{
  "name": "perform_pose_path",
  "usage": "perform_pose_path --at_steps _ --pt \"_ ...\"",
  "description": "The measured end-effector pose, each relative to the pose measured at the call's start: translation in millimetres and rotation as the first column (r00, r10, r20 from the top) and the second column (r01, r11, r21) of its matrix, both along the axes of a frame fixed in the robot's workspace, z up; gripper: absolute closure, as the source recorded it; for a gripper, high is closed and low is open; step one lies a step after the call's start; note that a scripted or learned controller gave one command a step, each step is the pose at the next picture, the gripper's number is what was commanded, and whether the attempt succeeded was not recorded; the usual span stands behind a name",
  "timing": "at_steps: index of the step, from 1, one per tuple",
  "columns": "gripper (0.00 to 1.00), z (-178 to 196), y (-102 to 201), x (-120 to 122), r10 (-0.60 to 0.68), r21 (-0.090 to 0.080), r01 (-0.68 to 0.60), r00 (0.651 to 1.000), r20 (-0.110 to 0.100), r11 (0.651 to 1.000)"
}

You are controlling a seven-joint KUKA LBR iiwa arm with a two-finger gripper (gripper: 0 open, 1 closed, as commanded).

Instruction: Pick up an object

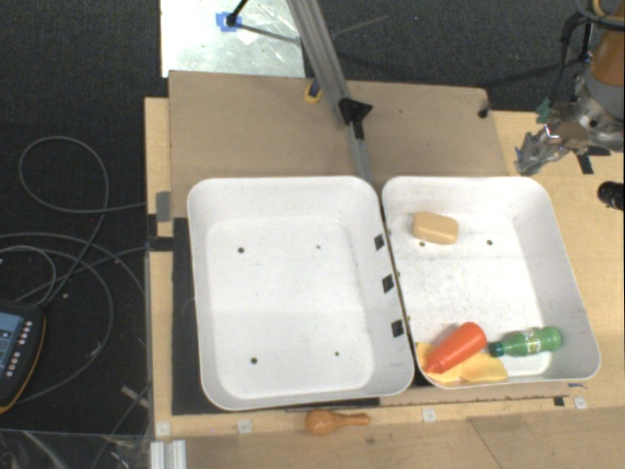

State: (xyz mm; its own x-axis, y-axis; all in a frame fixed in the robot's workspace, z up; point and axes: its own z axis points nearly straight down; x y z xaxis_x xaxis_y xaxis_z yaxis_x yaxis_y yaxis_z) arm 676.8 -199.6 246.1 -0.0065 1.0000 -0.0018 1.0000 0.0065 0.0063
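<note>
Place: robot lab
Bench (293, 130): plywood, two white bins (283, 291)
Floor (68, 86): dark carpet, loose cables (59, 213)
Gear: handheld controller (18, 345), tripod leg (317, 47)

I see my gripper (535, 150) above the bench just past the right bin's (562, 233) far right corner; a tan block (435, 228) lies near that bin's far edge. At its near edge an orange carrot (455, 347), a yellow piece (480, 369) and a green bottle (526, 341) cluster; a small tan gourd (336, 420) lies on the bench by the left bin's (210, 262) near edge.
</note>
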Motion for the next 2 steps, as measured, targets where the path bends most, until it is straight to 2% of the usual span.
perform_pose_path --at_steps 1,2 --pt "1.00 -10 57 -5 0.003 0.003 -0.003 1.000 -0.004 1.000" --pt "1.00 -15 100 -15 0.003 0.003 -0.003 1.000 -0.006 1.000"
